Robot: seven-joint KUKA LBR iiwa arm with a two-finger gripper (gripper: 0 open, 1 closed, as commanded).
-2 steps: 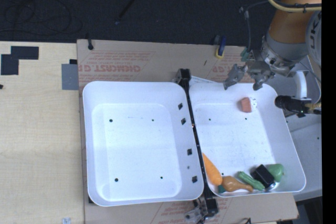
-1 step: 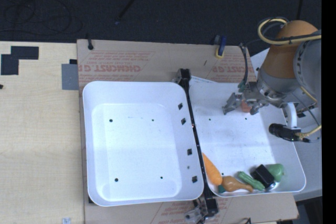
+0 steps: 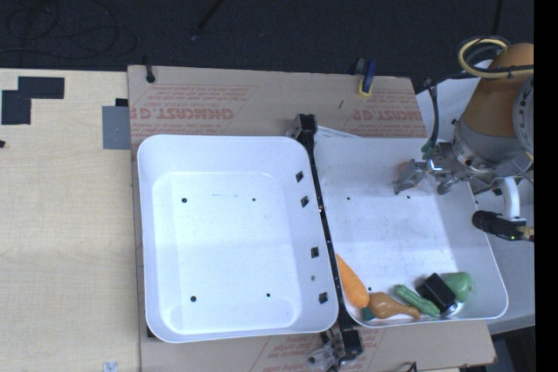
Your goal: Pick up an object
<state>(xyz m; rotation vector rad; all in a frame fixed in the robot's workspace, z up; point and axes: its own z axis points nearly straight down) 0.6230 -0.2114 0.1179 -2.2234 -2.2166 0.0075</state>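
Note:
Several objects lie along the near edge of the right bin (image 3: pixel 392 222): an orange carrot-shaped piece (image 3: pixel 350 279), a tan lump (image 3: pixel 384 305), a long green piece (image 3: pixel 414 299), a black block (image 3: pixel 438 292) and a round green thing (image 3: pixel 458 282). My gripper (image 3: pixel 425 180) hangs over the far right part of that bin, well away from the objects. It is open, its grey fingers spread, with nothing between them.
The left bin (image 3: pixel 227 240) sits beside the right one, with a black divider strip (image 3: pixel 318 222) between them. Cardboard (image 3: pixel 244 104) lies under both bins. The arm's orange band (image 3: pixel 497 96) stands at the right edge.

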